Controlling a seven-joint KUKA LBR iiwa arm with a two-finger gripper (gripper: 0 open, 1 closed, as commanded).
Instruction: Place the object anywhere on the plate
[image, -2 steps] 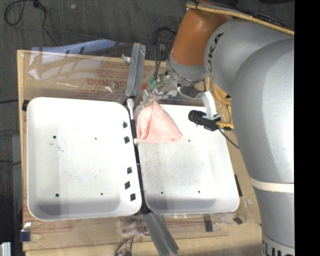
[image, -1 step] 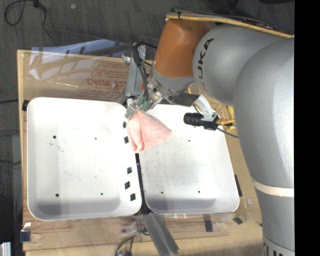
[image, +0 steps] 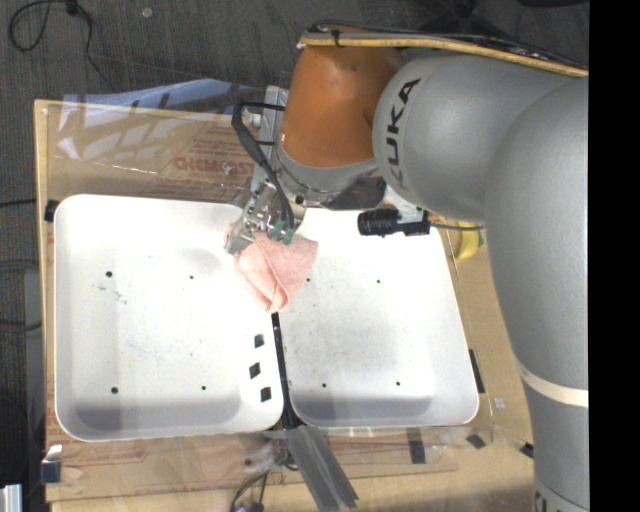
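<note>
A pink cloth (image: 279, 264) hangs bunched from my gripper (image: 260, 226) near the back of the bench, over the seam between the two white bins. The fingers are shut on the cloth's upper edge, and its lower folds droop toward the divider. The grey arm with its orange band (image: 330, 100) reaches in from the right and hides the back rim of the right bin.
The left bin (image: 150, 330) and the right bin (image: 380, 340) lie side by side, joined at a dark divider with black tape marks (image: 260, 368). A clear plastic sheet (image: 150, 130) lies on the cardboard behind the left bin.
</note>
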